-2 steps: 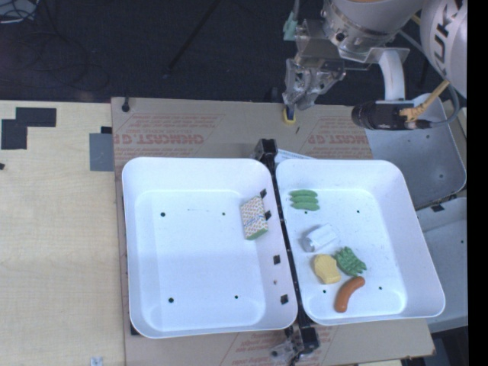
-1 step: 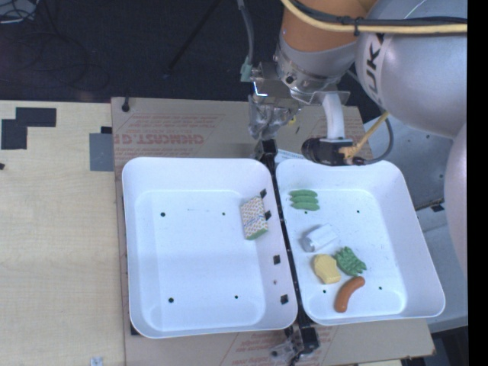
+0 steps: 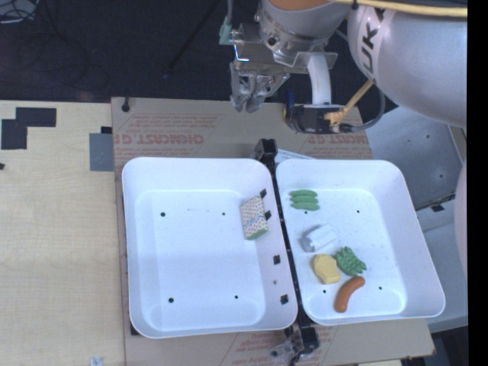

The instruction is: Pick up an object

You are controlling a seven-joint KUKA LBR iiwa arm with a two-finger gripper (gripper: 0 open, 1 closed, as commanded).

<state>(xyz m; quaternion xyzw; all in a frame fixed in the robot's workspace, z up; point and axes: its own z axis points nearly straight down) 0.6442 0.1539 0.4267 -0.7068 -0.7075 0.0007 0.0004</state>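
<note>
Overhead, the jaws [image 3: 250, 97] hang beyond the bins' far edge; whether they are spread I cannot tell. Candidates wait below: a sponge [image 3: 255, 217] against the left bin's [image 3: 152, 181] divider wall, and a sausage [image 3: 349, 293] in the right bin [image 3: 396, 197]

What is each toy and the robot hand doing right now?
Gripper: up above the bins' far edge, holding nothing.
Sponge: tilted against the left bin's right wall.
Pea pods: lying flat.
White block: lying flat.
Yellow piece: touching the leafy green.
Leafy green: lying flat.
Sausage: lying flat.

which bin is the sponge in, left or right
The left bin. The sponge lies against its right wall, beside the divider; the other items sit in the right bin.
</note>
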